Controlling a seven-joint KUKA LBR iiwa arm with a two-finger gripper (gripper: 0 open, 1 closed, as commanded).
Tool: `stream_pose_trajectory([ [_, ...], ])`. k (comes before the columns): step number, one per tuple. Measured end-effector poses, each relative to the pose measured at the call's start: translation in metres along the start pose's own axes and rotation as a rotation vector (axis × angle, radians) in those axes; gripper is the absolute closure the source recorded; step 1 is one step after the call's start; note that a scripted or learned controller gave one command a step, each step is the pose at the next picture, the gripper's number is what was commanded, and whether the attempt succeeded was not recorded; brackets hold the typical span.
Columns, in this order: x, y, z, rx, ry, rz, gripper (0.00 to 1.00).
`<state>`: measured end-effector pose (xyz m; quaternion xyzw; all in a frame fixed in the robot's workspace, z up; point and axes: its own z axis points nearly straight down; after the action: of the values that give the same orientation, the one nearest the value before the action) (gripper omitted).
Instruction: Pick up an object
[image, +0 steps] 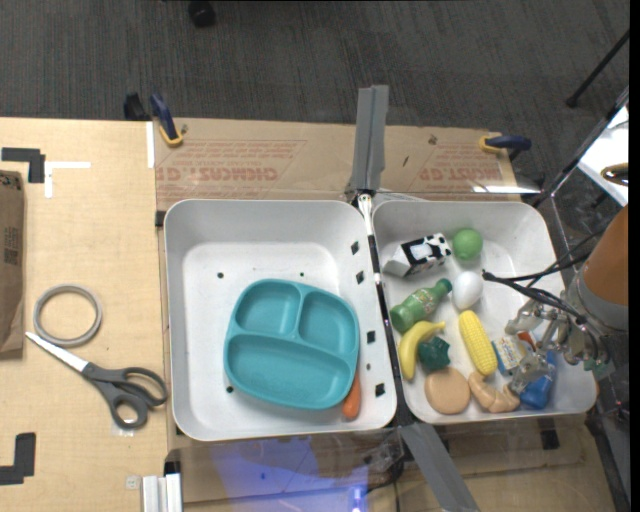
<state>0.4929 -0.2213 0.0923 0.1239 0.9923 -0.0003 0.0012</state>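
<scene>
The right bin (520, 215) holds several toy foods: a green ball (466, 243), a black-and-white cow (425, 252), a white egg (466, 290), a green bottle (418, 303), a banana (413, 343), a corn cob (477, 340), a tan round piece (448, 391), a beige pastry (494, 396) and a blue item (537, 389). My gripper (546, 342) hangs low over the bin's right front part, just above the blue item and beside the corn. Nothing shows held in it.
A teal divided plate (293, 343) lies in the left bin (190, 300), with an orange carrot (351, 401) at its front right. Scissors (105, 382) and a tape roll (67, 314) rest on the bench to the left. Black cables (520, 285) cross the right bin.
</scene>
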Motion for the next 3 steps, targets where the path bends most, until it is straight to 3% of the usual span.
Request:
stream_pose_trajectory([
  [1,0.021,0.024,0.0,0.0,0.001,-0.027,0.0],
  [2,0.021,0.025,0.0,0.0,0.001,-0.129,0.0],
  [3,0.033,0.072,0.0,-0.001,0.0,-0.277,0.0],
])
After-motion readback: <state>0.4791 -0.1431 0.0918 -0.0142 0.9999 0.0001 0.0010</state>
